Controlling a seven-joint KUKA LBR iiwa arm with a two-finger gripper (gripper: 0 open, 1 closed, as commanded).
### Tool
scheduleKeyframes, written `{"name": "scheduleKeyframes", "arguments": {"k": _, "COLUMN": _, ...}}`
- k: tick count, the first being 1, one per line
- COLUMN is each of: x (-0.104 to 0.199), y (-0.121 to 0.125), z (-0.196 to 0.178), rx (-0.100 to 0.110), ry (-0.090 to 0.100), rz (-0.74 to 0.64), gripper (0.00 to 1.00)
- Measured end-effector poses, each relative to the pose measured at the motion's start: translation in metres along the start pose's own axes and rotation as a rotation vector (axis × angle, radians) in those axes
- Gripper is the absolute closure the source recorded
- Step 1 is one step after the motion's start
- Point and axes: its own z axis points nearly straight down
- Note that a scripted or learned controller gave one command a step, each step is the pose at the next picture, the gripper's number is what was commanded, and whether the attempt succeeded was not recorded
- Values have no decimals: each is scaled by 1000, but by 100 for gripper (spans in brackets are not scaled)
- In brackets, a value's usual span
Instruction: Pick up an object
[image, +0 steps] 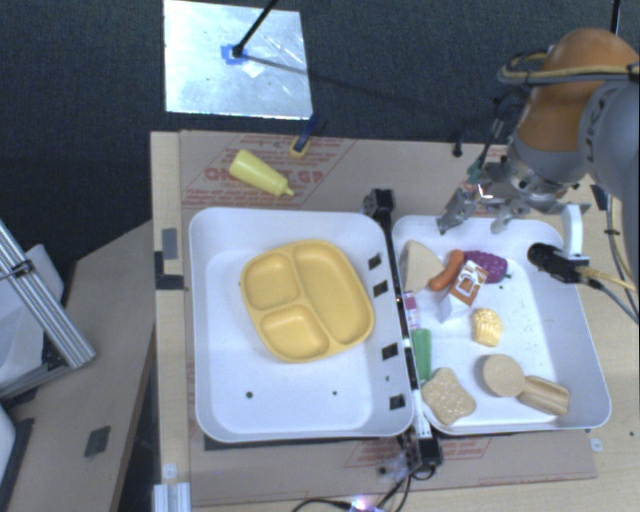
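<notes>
My gripper (473, 212) hangs over the far edge of the right bin (570, 330), open, with nothing between its fingers. Just below it in that bin lie a cream wedge (421, 265), an orange sausage (446, 271), a purple grape bunch (488, 263) and a small orange-and-white box (466, 288). Further toward the front are a yellow corn piece (487, 326), a green stick (421, 352), a bread slice (448, 396), a round tan biscuit (502, 375) and a bread roll (544, 396).
The left bin (220, 400) holds a yellow divided plate (305, 298). A yellow mustard bottle (260, 172) lies on the cardboard behind the left bin. A shiny metal sheet (238, 60) lies at the back. The grey arm (580, 90) comes in from the upper right.
</notes>
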Motion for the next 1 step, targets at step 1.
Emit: {"name": "scheduleKeyframes", "arguments": {"k": 1, "x": 8, "y": -2, "z": 59, "rx": 0, "ry": 0, "rz": 0, "gripper": 0}}
